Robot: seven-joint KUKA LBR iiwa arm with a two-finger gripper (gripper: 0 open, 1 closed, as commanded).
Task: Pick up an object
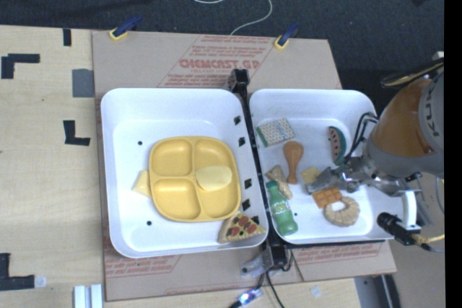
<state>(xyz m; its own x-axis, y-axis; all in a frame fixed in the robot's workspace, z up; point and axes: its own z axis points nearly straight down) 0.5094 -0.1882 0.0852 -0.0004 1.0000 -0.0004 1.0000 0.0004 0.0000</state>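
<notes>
Nearest the bottom edge of the left bin (119,155) lies a toy pizza slice (241,227). In the right bin (310,99), a green bottle (280,209) rests along the near left side and a ring-shaped doughnut (341,211) sits close to the near wall. Just above the doughnut is a small orange waffle-like piece (327,196), and the gripper (333,179) hangs low right over it, coming in from the right under the orange-banded wrist. Whether it is parted or closed cannot be told from this angle, and nothing is seen held in it.

Farther back in the right bin lie a brown drumstick (292,156), a watermelon slice (336,143) and a speckled grey square (276,131). The left bin holds a yellow divided plate (173,162) bearing a pale disc (214,177).

The step in hand looks like the descent onto a chosen piece, probably the orange one or the doughnut. The next move calls for settling squarely on one item, closing, then lifting straight up clear of its close neighbours.

Beyond the bins, the cardboard sheet (144,58) carries red printing, too blurred to read with confidence.
</notes>
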